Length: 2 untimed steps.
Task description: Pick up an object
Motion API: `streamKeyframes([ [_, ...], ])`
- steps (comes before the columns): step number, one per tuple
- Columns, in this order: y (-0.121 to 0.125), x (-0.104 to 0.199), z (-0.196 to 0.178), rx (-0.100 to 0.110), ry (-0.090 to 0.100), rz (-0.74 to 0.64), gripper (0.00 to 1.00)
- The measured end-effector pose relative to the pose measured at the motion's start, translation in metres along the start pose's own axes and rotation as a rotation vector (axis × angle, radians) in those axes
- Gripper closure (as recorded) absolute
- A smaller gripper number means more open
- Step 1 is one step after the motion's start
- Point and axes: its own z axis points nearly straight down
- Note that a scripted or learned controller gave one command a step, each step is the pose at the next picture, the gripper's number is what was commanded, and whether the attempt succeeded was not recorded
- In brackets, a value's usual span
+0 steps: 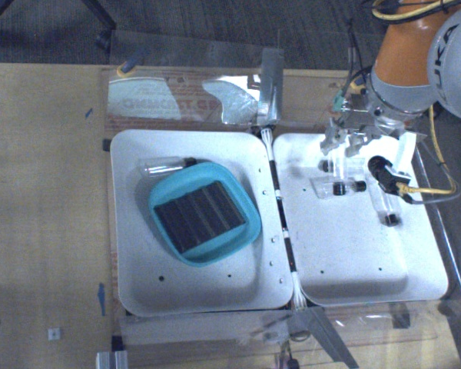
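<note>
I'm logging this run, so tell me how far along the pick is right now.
Nothing looks picked yet. The blue tray lies flat in the left bin, with a clear item at its upper edge. In hand: the gripper is low over the right bin, nothing visible between its fingers. Left: reach a thing, grasp it and lift.

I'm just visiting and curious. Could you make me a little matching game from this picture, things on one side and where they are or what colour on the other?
Things:
1. teal tray
2. gripper
3. orange band
4. clear plastic sheet

Descriptions:
A. lying on the bench behind the bins
B. in the left bin
C. over the right bin
D. on the arm, top right

Pairs: 1-B, 2-C, 3-D, 4-A
</note>
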Motion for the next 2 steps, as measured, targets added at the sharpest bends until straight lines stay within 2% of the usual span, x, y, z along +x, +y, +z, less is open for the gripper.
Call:
streamKeyframes([
  [2,0.0017,0.0006,-0.0199,-0.005,-0.004,-0.003,1.00],
])
